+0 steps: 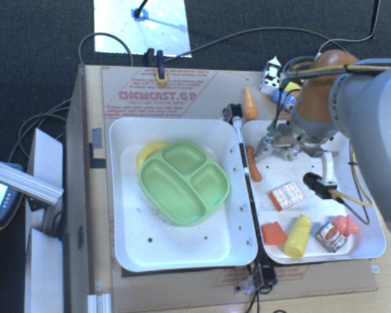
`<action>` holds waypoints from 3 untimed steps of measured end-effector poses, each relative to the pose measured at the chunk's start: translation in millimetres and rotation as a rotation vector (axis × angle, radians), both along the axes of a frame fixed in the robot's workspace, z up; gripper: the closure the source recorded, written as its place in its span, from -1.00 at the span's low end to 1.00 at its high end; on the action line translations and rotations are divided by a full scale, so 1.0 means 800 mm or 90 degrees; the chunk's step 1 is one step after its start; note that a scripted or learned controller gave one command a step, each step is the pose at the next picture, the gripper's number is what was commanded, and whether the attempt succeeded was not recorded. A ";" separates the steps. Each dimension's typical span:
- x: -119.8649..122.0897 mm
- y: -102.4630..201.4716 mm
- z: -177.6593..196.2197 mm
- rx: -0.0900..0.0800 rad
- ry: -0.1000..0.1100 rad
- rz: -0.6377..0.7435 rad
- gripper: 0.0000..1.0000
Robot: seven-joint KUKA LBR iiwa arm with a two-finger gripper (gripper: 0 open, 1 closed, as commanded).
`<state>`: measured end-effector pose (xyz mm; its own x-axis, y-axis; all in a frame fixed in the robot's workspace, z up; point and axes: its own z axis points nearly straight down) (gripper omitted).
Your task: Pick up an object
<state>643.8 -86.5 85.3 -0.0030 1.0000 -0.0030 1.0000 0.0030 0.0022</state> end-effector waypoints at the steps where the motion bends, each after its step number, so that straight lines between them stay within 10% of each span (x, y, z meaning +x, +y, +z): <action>1: 0.032 -0.002 0.000 0.001 -0.001 0.001 -1.00; 3: -0.197 -0.043 -0.001 0.002 0.002 -0.002 -1.00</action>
